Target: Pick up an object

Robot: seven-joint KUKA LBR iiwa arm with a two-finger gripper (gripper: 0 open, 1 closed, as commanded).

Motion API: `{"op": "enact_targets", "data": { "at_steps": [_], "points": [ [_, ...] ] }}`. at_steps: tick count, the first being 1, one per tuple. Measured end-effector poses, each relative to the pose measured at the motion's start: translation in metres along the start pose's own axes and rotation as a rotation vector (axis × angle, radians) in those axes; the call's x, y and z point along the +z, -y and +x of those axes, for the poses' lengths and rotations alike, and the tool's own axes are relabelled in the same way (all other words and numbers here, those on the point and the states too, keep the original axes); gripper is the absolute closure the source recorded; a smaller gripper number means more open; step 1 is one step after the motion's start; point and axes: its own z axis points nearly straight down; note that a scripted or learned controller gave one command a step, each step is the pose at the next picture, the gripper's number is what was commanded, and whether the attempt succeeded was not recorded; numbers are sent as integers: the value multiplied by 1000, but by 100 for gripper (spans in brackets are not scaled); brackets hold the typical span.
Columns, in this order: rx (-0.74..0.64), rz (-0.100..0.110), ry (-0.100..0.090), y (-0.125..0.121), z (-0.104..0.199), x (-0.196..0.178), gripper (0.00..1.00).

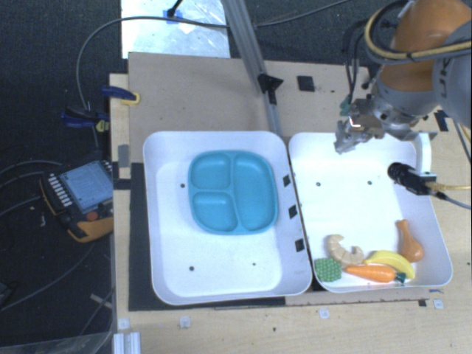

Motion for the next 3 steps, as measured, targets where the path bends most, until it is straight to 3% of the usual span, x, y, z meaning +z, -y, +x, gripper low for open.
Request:
{"op": "enact_targets", "data": {
  "at_steps": [2,3],
  "points": [
    [0,4,0,40,93,26,100],
    [0,4,-1,76,139,21,100]
  ]
}}
